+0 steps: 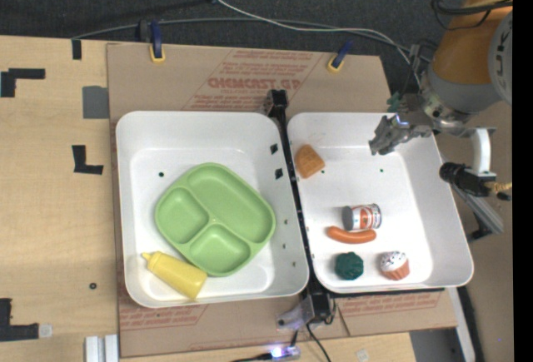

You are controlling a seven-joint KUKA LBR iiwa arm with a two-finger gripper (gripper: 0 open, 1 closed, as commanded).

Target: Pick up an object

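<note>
The right bin [420,177] holds a tan bread piece [310,161] near its left wall. Toward the front lie a small can [361,217] on its side, an orange-red sausage [346,235], a dark green round item [350,266] and a cupcake [394,265]. My gripper [386,138] hangs over the bin's back right part, well right of the bread and behind the can. No object sits between its fingers.
The left bin [133,185] carries a green divided plate [215,219] and a yellow mustard bottle [175,273] at its front left. A black divider clip [277,102] joins the bins at the back. Cables run across the dark back area.
</note>
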